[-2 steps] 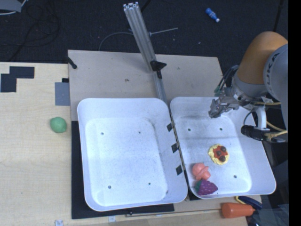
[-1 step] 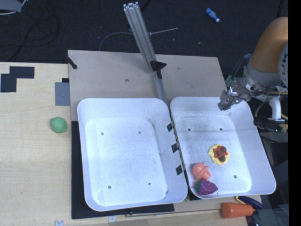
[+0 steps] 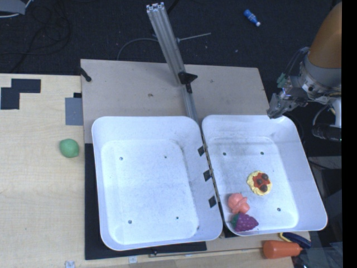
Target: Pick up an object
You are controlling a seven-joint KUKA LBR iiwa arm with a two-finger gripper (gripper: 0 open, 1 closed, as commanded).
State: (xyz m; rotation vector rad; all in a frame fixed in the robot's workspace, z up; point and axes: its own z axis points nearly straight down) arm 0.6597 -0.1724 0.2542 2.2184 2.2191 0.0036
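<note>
Camera view looked down on the bench (image 3: 33, 166) and its two white bins. The left bin (image 3: 148, 183) and the right bin (image 3: 262, 172) sat side by side, touching along the middle. In the right bin, near its front, lay three small toys: a yellow round toy with red on it (image 3: 260, 182), a pink toy (image 3: 239, 202) just beside it, and a purple grape toy (image 3: 245, 223) touching the pink one. A green ball (image 3: 69, 148) sat on the bench, left of the left bin. An orange carrot toy (image 3: 280, 249) lay on the bench, just in front of the right bin. The grey arm (image 3: 326, 49) came in from the right. Its hand (image 3: 277, 109) hung over the back right corner of the right bin, well apart from the toys. I could not tell if the hand was wide or narrow. Nothing showed in it.
</note>
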